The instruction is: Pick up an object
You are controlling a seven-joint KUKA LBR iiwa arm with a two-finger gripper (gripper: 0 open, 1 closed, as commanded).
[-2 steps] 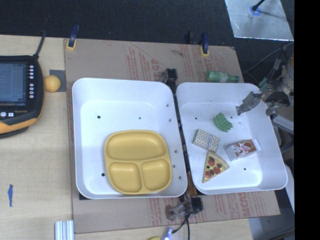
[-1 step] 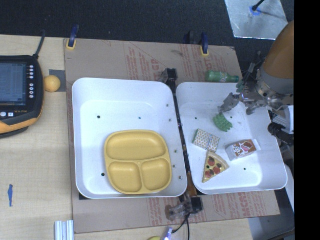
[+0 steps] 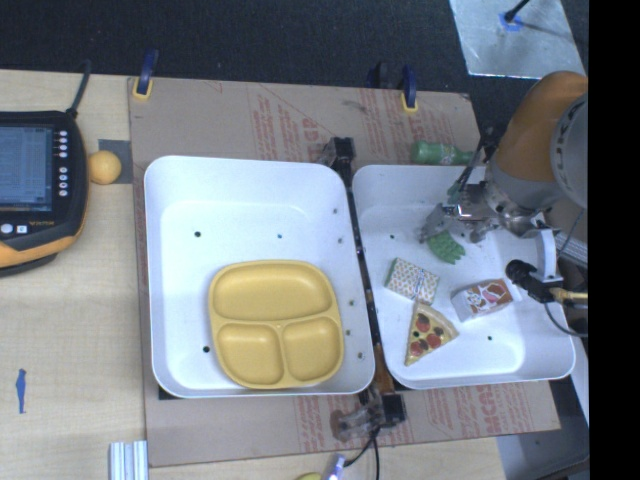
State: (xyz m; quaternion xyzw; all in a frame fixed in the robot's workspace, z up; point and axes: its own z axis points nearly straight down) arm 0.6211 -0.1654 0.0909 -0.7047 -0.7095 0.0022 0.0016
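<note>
The right bin (image 3: 500, 368) holds a green toy (image 3: 449, 248), a checkered square packet (image 3: 412, 279), a pizza slice toy (image 3: 428, 333) and a small white carton with red print (image 3: 482, 299). My gripper (image 3: 447, 224) hangs low over the bin's upper middle, its metal tips right at the green toy's top edge. The toy lies on the bin floor just below the tips. The grey arm with its orange band (image 3: 535, 118) comes in from the right.
The left bin (image 3: 180, 198) holds a yellow divided tray (image 3: 277, 321). A pendant controller (image 3: 35, 188) and a yellow ball (image 3: 104, 167) lie on the bench at far left. A green object (image 3: 438, 153) sits behind the right bin.
</note>
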